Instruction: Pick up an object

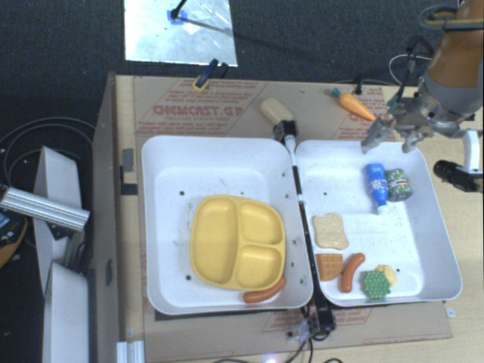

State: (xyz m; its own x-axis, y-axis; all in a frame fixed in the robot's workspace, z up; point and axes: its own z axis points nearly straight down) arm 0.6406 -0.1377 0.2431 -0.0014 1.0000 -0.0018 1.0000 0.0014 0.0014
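Tool (395, 136): fingers spread apart, apparently gripping nothing, poised over the right bin's (439, 225) far edge. Blue bottle (376, 186): lying in that bin, just below the tool. Pickup not yet begun; descent, closing and lift remain.

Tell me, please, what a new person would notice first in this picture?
Most striking is the yellow divided plate in the left bin, with a sausage at its near edge. In the right bin lie small toy foods and a blue bottle. The open gripper hangs above that bin's far edge, near a toy carrot lying outside on the cardboard.
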